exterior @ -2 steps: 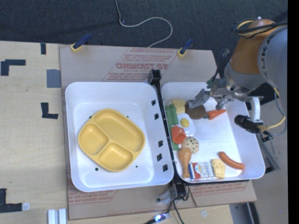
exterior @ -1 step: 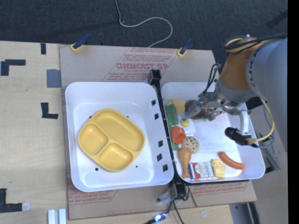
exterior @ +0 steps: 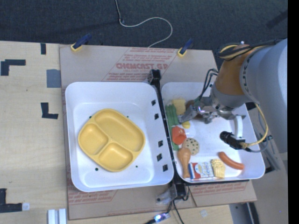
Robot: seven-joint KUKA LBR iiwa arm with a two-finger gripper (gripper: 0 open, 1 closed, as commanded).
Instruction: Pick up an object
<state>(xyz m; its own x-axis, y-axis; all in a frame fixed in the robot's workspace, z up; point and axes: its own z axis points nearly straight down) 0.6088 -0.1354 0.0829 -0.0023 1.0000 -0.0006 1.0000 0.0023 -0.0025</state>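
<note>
The right bin [exterior: 243, 174] holds several toy foods: a red tomato [exterior: 178, 135], a round cookie [exterior: 191, 146], a drumstick [exterior: 184, 158], a small carton [exterior: 201, 170], a corn piece [exterior: 217, 168], a sausage [exterior: 231, 161], a green vegetable [exterior: 171, 115] and a yellow block [exterior: 179, 104]. My gripper [exterior: 189, 115] hangs low over the bin's left half, just right of the green vegetable and above the tomato. A small yellow bit [exterior: 186, 124] shows right under its tip. How its fingers stand is hidden at this slant.
The left bin [exterior: 77, 97] carries a yellow divided plate [exterior: 110, 139]. The arm [exterior: 243, 83] spans the right bin's upper right. A black clamp [exterior: 154, 76] sits where the bins meet. A white cable [exterior: 140, 22] loops on the dark floor behind.
</note>
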